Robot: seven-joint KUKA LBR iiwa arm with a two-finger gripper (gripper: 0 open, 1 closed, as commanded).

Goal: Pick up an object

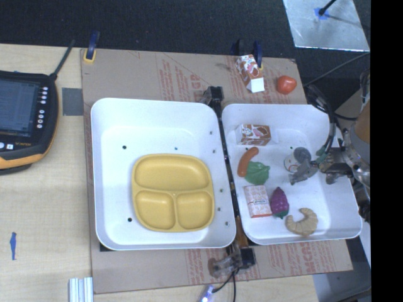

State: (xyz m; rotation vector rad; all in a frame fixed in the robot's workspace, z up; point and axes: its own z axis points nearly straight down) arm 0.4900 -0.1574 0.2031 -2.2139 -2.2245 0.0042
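The claw (301, 168) is found low in the right bin (340, 222), near its right wall. Whether it is apart or together cannot be told; nothing is seen clamped in it. Candidates are noted to the claw's left: a hot dog (247, 160) and green leaf (257, 172); below-left, a purple piece (279, 201) and croissant (302, 221). All are judged light, rigid toy items, smooth and liable to slip. The croissant is best taken across its narrow middle.
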